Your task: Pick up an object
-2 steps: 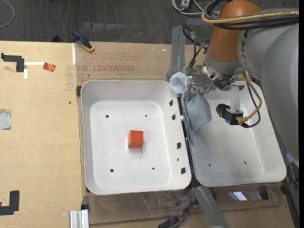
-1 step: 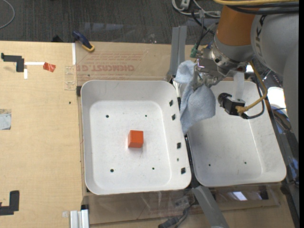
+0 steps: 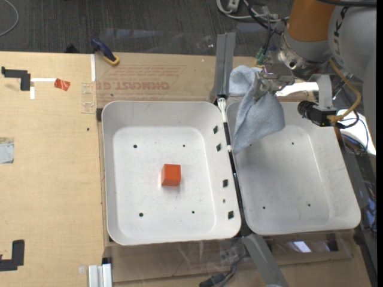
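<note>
A grey-blue cloth [image 3: 256, 115] hangs in a draped fold over the back left corner of the right bin [image 3: 299, 184], its top pinched between the fingers of my gripper [image 3: 265, 86]. The gripper is shut on the cloth's upper edge, and the cloth's lower tip dangles just above the divider between the bins. A small orange-red cube [image 3: 171, 175] sits alone near the middle of the left bin [image 3: 119, 220], well to the left of the gripper.
The arm, with its orange band [image 3: 314, 14], comes in from the upper right over the right bin's back edge. Cables [image 3: 335, 117] hang beside the wrist. A blue clamp [image 3: 105, 51] and a small red piece [image 3: 61, 84] lie on the bench at the back left.
</note>
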Motion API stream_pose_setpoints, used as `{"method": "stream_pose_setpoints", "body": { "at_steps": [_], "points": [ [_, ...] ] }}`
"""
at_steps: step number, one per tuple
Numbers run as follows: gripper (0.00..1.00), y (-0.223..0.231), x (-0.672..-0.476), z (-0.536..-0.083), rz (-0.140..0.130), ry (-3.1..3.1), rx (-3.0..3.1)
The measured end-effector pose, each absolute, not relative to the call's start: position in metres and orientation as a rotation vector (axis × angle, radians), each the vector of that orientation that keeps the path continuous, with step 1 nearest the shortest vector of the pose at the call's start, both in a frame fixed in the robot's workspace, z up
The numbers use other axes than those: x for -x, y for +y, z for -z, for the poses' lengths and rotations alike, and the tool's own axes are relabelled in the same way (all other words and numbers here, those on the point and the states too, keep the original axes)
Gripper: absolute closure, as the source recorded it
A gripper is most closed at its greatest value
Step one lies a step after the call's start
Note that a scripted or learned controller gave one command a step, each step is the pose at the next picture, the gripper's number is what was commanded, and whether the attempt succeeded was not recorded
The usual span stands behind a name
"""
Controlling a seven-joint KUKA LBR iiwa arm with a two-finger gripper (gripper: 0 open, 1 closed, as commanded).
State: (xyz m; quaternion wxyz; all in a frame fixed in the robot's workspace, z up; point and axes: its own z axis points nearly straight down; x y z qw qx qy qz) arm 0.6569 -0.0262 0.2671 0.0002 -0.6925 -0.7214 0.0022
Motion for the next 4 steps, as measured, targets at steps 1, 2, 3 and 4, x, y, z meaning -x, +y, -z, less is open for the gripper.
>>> {"method": "stream_pose_setpoints", "body": {
  "at_steps": [1,2,3,4],
  "points": [
    [1.0,-0.021,-0.658,-0.215,-0.007,-2.342,2.091],
    [1.0,-0.022,-0.658,-0.224,-0.011,-2.345,2.09],
    [1.0,-0.008,-0.658,-0.201,-0.006,-2.381,2.048],
    [1.0,-0.041,-0.659,-0.194,-0.003,-2.662,1.669]
  ]
}}
